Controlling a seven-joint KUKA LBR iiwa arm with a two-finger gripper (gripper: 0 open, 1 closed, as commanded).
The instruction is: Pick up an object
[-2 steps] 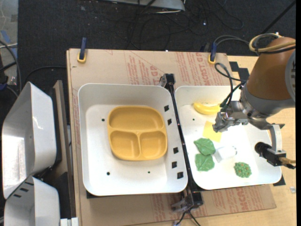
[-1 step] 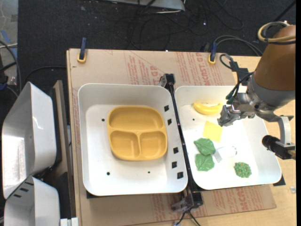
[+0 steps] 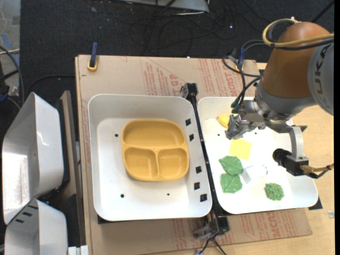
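Observation:
My gripper (image 3: 234, 130) hangs low over the upper left part of the right bin (image 3: 297, 203), just above a flat yellow square (image 3: 240, 149). A small yellow piece (image 3: 223, 121) peeks out at the gripper's left side. Two green leafy pieces lie below the square, one upper (image 3: 231, 164) and one lower (image 3: 230, 183). A round green broccoli-like piece (image 3: 273, 191) rests near the bin's lower right. A pale clear item (image 3: 254, 172) lies between the greens. The arm's body hides the bin's upper middle.
The left bin (image 3: 101, 158) holds a yellow three-compartment tray (image 3: 155, 149). A black divider strip (image 3: 197, 142) runs between the bins. A black attachment (image 3: 287, 161) juts from the arm over the right bin. White containers (image 3: 32, 153) stand off the bench at the left.

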